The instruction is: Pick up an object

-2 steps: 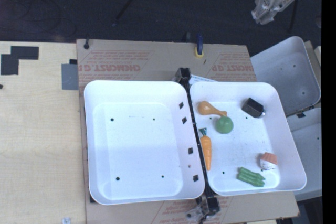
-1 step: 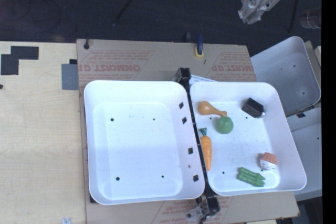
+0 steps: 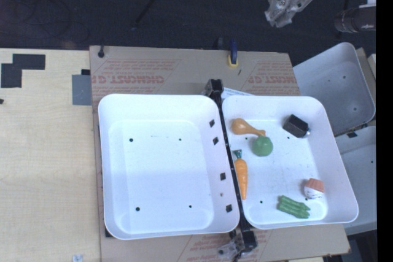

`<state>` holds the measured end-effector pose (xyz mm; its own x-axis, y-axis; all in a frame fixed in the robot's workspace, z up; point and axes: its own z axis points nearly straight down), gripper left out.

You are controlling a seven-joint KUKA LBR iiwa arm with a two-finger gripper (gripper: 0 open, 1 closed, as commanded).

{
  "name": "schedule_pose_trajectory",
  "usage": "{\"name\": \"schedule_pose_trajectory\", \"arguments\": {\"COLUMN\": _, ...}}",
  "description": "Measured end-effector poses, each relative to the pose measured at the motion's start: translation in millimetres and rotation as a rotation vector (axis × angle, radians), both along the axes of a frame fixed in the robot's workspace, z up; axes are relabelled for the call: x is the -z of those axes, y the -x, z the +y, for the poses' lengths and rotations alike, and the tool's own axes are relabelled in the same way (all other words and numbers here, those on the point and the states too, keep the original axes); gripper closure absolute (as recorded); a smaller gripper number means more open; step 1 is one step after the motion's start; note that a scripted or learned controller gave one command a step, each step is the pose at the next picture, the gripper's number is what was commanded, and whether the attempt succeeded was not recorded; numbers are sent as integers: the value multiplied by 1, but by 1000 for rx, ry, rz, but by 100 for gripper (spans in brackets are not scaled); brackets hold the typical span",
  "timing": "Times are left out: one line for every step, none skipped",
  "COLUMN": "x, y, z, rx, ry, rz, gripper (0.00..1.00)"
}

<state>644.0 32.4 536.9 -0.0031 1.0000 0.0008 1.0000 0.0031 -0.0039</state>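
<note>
The right bin [image 3: 331,144] holds several small objects. An orange pear-shaped piece [image 3: 244,127] lies near its top left, with a green ball [image 3: 263,146] just below it. A toy carrot [image 3: 241,176] lies along the left wall. A black block [image 3: 295,126] sits toward the upper right. A red and white piece [image 3: 314,188] rests near the right wall, and a green pod-like piece [image 3: 293,207] lies at the bottom. My gripper [image 3: 284,9] hangs high above the bench, far beyond the bins, with nothing visible in it.
The left bin [image 3: 116,132] lies beside the right one, joined by a black hinge strip [image 3: 225,156]. Both rest on a cardboard sheet [image 3: 159,70]. A grey curved plate [image 3: 344,80] stands to the right of the bins.
</note>
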Motion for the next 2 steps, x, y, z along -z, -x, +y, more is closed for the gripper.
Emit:
{"name": "schedule_pose_trajectory", "arguments": {"x": 0, "y": 0, "z": 21, "rx": 1, "ry": 0, "rz": -1, "gripper": 100}}
{"name": "schedule_pose_trajectory", "arguments": {"x": 0, "y": 0, "z": 44, "rx": 1, "ry": 0, "rz": -1, "gripper": 100}}
